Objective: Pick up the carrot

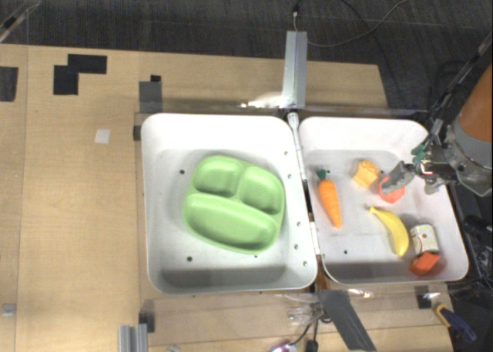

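A smooth green three-section plate (233, 202) is sat in the left bin (166, 266). In the right bin (339, 262), the tapered orange carrot (330, 200) is laid by the left wall, alongside a curved banana (391, 228) and a yellow chunk (365, 174). The gripper (399, 176) is parked over a reddish piece (392, 192); whether anything's pinched can't be told.

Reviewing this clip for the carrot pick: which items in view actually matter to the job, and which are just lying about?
Part of the job:
carrot, in the right bin near its left wall
gripper, over the same bin, right of the carrot

Just lying about:
banana
yellow item
red item at the gripper tip
orange item and small can
green divided plate in the left bin
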Robot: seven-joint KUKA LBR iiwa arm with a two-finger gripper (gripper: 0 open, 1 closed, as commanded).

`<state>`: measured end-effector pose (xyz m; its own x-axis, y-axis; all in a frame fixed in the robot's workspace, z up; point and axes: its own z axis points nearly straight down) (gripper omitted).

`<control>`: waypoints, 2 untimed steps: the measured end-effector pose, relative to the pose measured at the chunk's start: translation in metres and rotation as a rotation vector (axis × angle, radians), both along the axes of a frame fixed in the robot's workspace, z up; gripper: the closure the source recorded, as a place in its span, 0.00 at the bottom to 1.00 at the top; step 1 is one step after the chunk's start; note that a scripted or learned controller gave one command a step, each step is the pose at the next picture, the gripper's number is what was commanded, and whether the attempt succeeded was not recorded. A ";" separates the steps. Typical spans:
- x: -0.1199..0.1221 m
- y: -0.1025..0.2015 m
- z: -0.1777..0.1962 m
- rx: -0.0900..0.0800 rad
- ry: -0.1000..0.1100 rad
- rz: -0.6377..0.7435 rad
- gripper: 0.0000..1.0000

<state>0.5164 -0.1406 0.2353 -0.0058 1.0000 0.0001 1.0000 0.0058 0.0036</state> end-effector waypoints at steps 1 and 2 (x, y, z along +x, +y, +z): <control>0.042 0.083 -0.051 0.000 0.001 0.015 0.00; 0.042 0.083 -0.051 0.000 0.000 0.015 0.00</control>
